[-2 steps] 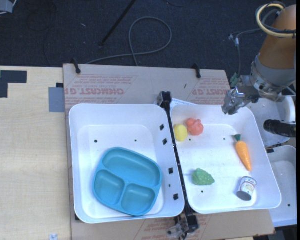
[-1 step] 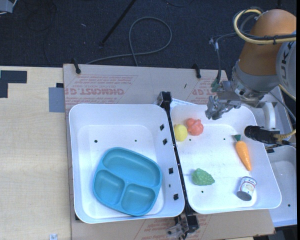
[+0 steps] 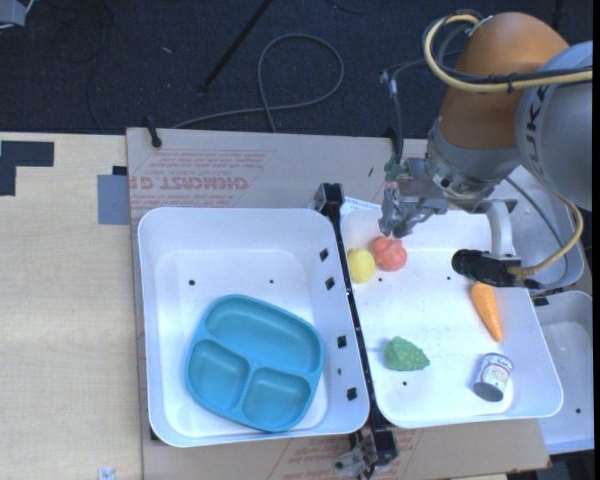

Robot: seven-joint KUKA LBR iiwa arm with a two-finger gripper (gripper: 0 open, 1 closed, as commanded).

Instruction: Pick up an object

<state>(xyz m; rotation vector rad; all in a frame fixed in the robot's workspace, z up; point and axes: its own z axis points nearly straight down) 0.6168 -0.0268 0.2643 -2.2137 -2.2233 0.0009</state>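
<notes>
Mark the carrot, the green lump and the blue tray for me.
carrot (image 3: pixel 488 311), camera view, mid-body.
green lump (image 3: pixel 406 354), camera view, its centre.
blue tray (image 3: pixel 242 320), camera view, bare floor of the large compartment.

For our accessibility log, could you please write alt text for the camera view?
The grey arm's tool hangs just above a round red-orange toy fruit in the right white bin, beside a yellow ball. An orange carrot, green lump and small can lie nearby; the left bin holds a blue divided plate.
</notes>
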